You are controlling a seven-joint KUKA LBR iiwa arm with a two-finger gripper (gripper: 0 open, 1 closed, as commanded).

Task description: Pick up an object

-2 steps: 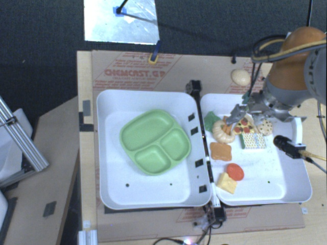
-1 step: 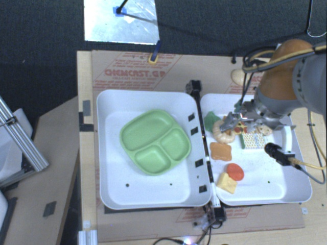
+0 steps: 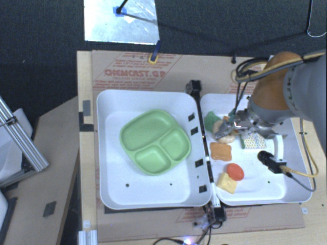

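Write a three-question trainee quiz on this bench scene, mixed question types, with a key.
1. True or false: the green divided plate lies in the right bin.
2. Which item lies nearest the front edge of the right bin?
A. the red round piece
B. the yellow wedge
C. the orange square piece
3. Fill in: the gripper is down among the items in the ____ bin, close to the dark green piece.

Key:
1. False; it lies in the left bin.
2. B.
3. Right.
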